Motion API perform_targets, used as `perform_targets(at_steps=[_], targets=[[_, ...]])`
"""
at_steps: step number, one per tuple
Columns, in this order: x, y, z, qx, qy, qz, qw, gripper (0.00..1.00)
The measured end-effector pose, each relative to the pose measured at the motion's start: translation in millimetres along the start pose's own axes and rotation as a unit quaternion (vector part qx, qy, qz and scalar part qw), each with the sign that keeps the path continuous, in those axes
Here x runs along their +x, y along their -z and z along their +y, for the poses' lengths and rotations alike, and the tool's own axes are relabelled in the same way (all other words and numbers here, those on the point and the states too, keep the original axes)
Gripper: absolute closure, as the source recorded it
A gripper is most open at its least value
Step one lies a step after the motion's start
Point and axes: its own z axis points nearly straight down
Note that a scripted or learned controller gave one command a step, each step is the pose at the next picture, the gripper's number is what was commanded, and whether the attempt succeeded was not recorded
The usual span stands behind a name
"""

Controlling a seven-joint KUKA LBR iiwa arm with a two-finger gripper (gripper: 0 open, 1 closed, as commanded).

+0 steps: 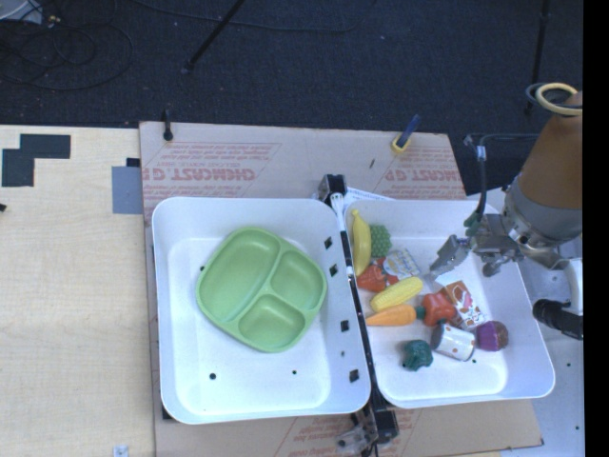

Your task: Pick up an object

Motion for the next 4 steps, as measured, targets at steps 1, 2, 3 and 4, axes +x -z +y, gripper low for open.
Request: perform_targets(at_steps=[1,2,3,4], targets=[[14,-106,-17,-0.001,-0.001,0.0,1.0,0.0],[12,-96,-17,0.0,-0.004,0.0,1.0,1.0],[135,12,-19,-0.001,0.001,0.0,1.0,1.0],[134,11,-19,-0.001,0.0,0.0,1.0,0.0]])
